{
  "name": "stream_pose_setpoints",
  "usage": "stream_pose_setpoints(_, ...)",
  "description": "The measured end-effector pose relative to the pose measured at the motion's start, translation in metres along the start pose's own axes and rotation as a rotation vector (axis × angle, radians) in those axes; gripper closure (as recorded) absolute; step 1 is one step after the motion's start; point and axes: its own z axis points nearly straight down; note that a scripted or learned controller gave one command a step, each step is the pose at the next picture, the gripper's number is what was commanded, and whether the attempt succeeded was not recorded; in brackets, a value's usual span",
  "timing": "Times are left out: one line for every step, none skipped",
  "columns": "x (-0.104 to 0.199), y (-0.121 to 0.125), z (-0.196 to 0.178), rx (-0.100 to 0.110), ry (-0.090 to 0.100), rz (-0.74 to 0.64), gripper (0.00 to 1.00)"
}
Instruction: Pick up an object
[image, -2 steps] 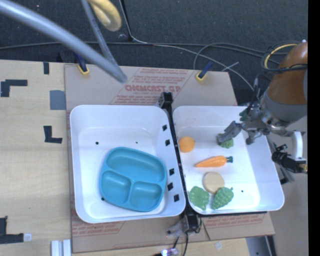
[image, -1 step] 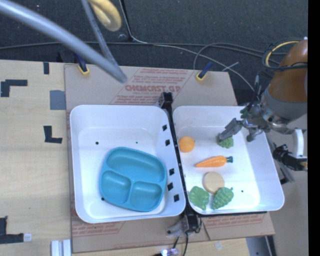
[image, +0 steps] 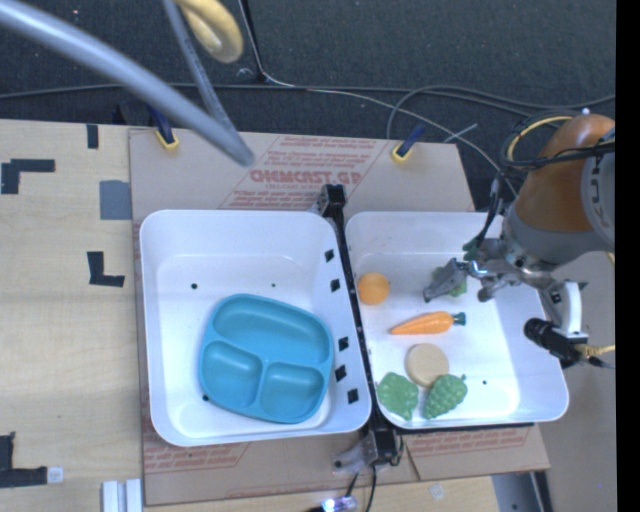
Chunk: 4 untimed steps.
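The fingers (image: 440, 283) of the gripper (image: 452, 281) are spreading apart, holding nothing, just above the carrot (image: 424, 323) in the right bin (image: 545, 400). Next, I think, it is going down and squeezing.

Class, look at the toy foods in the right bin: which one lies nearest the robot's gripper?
The orange toy carrot with a green stem. It lies just below the gripper, while the orange ball, tan round piece and two green leafy pieces sit farther off.
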Motion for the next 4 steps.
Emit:
stream_pose_setpoints(0.002,-0.008,0.061,-0.002,0.000,0.000,0.00)
stream_pose_setpoints(0.001,-0.001,0.078,-0.027,-0.009,-0.003,0.00)
stream_pose_setpoints(0.001,-0.001,0.067,-0.029,-0.009,-0.004,1.00)
stream_pose_setpoints(-0.005,0.005,0.007,-0.010,-0.001,-0.001,1.00)
